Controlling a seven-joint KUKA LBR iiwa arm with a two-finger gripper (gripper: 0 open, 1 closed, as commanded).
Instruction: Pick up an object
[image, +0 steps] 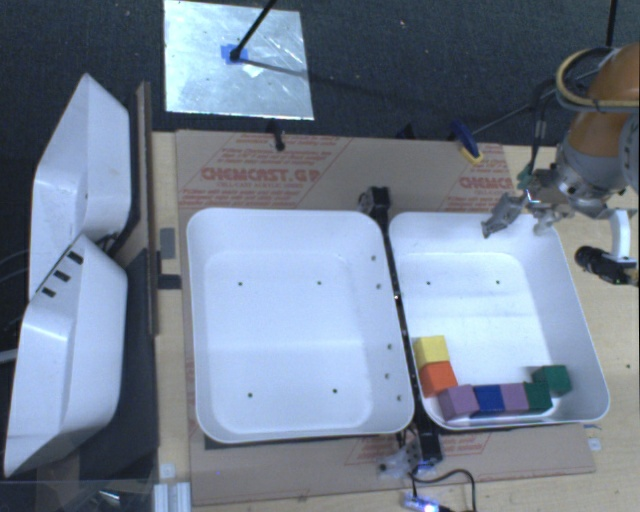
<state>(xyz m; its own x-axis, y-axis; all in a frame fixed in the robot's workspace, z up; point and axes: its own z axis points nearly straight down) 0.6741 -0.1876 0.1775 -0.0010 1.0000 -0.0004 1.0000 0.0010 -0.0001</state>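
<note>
Several small blocks lie along the near edge of the right bin (560, 290): a yellow block (431, 350), an orange block (437, 377), a purple block (458, 400), a blue block (489, 398), a second purple block (514, 397) and a green block (549, 384). My gripper (520, 216) hangs over the bin's far right corner, well away from the blocks. Its two fingers are spread apart with nothing between them.
The left bin (290, 240) sits beside the right one, with a black clip (377, 198) at the joint. Spare white bins (75, 270) are stacked at the left. A metal sheet (238, 60) lies at the back. Cables trail at the front edge.
</note>
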